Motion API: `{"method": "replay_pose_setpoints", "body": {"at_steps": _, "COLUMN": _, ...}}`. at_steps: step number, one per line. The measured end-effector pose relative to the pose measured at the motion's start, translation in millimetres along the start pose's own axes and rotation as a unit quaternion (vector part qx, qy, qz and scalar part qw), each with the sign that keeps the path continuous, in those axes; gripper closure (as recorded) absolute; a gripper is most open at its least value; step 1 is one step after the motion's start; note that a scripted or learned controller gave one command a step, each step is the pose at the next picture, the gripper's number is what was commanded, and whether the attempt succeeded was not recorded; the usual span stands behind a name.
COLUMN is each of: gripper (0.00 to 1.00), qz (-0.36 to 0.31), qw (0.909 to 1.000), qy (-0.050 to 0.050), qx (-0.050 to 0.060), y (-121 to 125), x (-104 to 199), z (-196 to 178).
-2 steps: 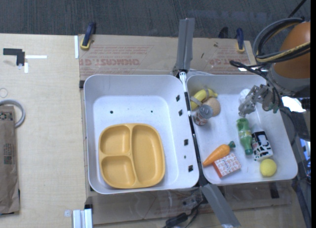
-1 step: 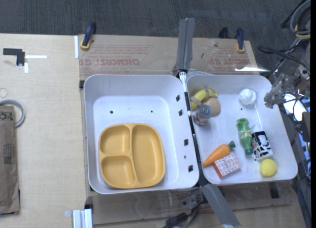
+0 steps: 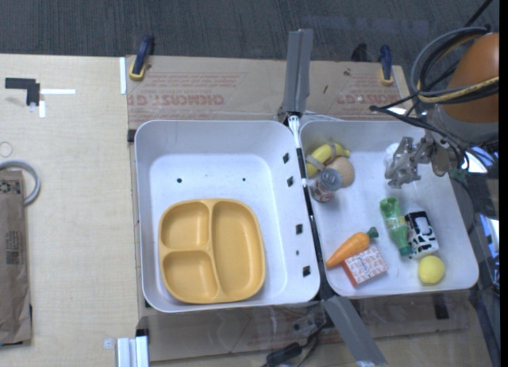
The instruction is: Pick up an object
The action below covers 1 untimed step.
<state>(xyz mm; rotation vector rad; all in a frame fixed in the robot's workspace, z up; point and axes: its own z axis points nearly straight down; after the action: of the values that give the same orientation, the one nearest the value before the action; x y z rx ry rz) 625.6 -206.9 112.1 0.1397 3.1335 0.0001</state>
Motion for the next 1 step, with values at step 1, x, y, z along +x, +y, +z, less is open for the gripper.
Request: {"method": "replay_pose_setpoints", "body": {"at_steps": 1, "gripper": 0.0, "qz": -0.166, "qw": 0.9861, "qy": -0.002, "qx": 0.0, "y": -13.8, "x": -14.4, "z": -91.2}}
